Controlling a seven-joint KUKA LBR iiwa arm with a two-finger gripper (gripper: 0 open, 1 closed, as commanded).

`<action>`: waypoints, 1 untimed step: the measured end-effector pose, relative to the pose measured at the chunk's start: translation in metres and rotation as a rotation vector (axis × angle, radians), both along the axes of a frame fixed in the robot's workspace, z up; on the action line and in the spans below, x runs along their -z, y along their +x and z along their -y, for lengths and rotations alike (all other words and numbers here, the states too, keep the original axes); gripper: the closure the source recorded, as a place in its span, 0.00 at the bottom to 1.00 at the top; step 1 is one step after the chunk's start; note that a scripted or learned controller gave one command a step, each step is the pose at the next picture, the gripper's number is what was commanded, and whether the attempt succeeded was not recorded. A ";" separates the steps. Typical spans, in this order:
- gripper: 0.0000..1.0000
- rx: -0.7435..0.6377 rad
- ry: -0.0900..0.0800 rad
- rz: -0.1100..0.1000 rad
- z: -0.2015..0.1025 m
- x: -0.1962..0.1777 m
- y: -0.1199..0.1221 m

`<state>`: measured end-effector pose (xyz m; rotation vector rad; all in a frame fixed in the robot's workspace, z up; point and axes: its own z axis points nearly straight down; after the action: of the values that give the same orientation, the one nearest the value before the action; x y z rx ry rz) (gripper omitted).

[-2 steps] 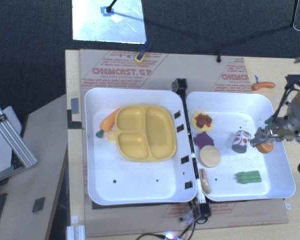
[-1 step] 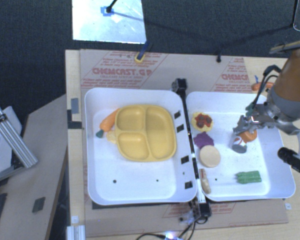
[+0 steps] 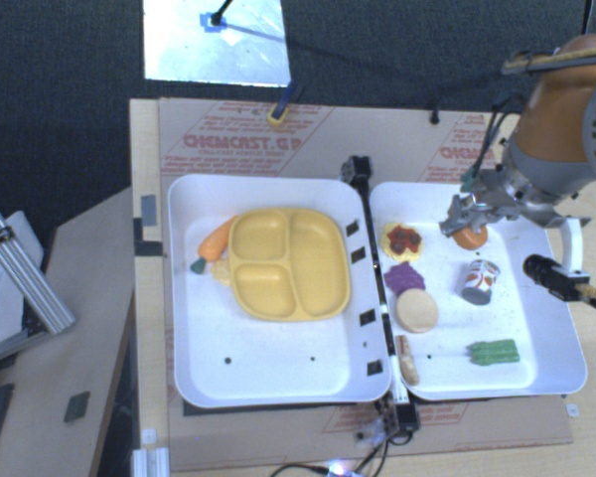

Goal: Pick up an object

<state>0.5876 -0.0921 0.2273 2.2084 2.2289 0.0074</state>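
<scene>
Bench with two white bins; my gripper (image 3: pixel 467 222) sits in the right bin (image 3: pixel 546 366) over a small orange toy (image 3: pixel 470 236), grip unclear. Probably light, smooth, rounded: grab across its middle.

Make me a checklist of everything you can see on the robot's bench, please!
Surface: two white bins side by side, left bin and right bin, on a board with red print.
Job's things: right bin has an orange ball, a can, a green block, a purple lump, a tan bun and a yellow and red piece.
Clutter: yellow divided tray and a carrot in the left bin.
Gripper: gripper right above the orange ball; grasp cannot be told.
Cables: black wires at the front edge.
Surroundings: dark floor, shiny square sheet.
</scene>
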 end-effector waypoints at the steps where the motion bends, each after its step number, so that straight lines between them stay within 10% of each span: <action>1: 1.00 0.001 0.001 -0.001 -0.033 -0.005 0.033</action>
<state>0.6202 -0.0587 0.2323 2.2100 2.2290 0.0066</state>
